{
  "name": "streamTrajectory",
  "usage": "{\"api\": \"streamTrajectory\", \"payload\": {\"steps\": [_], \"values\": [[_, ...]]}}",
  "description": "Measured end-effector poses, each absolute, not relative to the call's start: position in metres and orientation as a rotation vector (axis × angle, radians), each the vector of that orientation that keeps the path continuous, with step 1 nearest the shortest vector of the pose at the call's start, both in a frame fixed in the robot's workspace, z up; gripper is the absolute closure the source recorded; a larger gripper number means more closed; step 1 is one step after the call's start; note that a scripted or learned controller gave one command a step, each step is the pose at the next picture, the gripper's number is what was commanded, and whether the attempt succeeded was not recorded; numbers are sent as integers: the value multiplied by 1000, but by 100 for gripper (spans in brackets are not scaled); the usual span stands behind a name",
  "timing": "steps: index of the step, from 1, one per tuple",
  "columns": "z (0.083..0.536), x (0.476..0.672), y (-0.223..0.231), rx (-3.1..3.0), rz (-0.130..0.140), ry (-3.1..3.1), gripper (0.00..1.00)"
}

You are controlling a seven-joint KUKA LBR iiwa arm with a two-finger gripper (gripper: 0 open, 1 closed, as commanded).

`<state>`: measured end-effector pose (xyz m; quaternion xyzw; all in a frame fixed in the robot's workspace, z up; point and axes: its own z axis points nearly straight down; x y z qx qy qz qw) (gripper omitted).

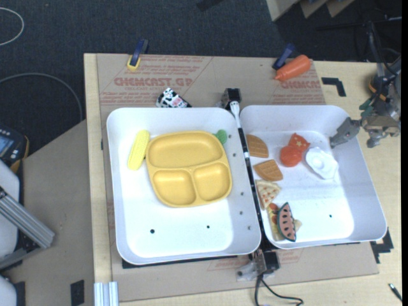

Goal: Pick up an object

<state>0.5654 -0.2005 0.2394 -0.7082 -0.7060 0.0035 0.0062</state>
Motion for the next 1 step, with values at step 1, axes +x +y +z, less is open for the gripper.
{"api": "streamTrajectory", "payload": {"steps": [1], "values": [[246,568,-200,-2220,0,-2221,0]]}}
